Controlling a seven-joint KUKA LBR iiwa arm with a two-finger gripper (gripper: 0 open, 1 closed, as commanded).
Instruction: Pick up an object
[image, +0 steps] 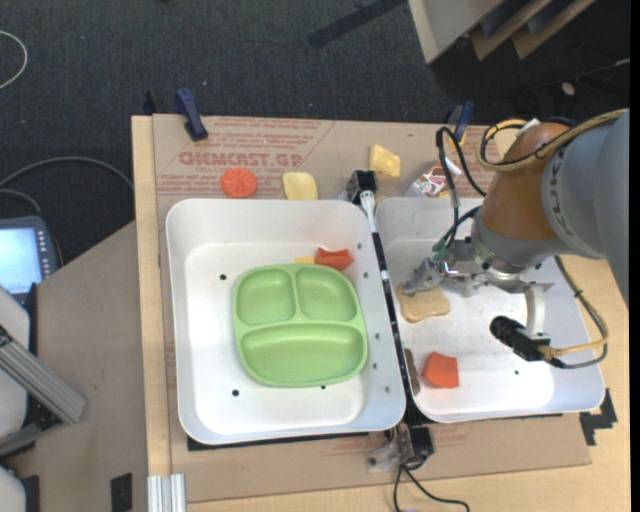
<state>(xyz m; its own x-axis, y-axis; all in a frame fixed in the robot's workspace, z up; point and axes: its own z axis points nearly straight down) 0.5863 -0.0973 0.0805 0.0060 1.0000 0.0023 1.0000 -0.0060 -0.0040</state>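
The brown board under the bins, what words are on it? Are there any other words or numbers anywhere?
"CHEMCAST G P": big red letters on the cardboard sheet, behind the left bin.
Smaller red print above those letters: too blurred to read.
Small red-and-white packet behind the right bin: markings too small to read.

Grey arm reaching in from right, orange band above wrist, wrist angled downward. Gripper (432, 277) low, pointing left; cable-fed fitting hanging behind and below the jaws.
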